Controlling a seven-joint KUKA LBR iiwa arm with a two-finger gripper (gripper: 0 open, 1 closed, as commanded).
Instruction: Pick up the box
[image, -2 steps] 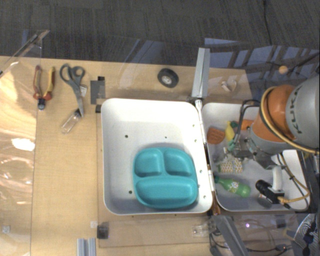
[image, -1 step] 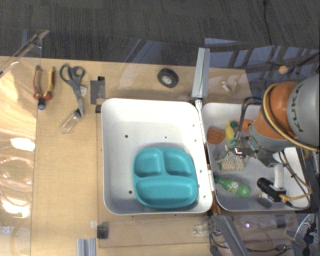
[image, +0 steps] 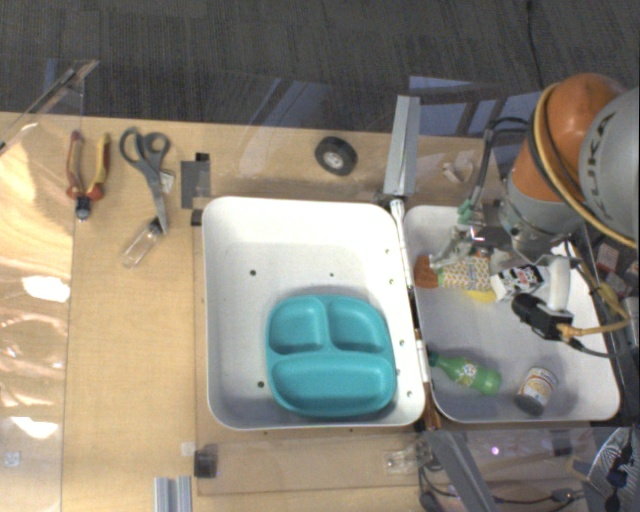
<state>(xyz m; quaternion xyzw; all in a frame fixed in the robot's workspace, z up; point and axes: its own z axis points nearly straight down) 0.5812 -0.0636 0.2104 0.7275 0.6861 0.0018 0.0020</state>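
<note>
The box (image: 463, 273), small with a speckled pale print and a yellow edge, lies in the upper left part of the right bin (image: 590, 400). A brown piece (image: 427, 272) touches its left end. My gripper (image: 470, 240) comes down from the grey and orange arm (image: 575, 130) and hangs right over the box's top edge. The wrist and its cables hide where the gripper meets the box.
A green bottle (image: 467, 373) and a small can (image: 537, 388) lie near the right bin's front. The left bin (image: 240, 250) holds a teal divided plate (image: 330, 355). Pliers (image: 85, 170), scissors (image: 150, 160) and a tape roll (image: 336, 155) lie on the bench behind.
</note>
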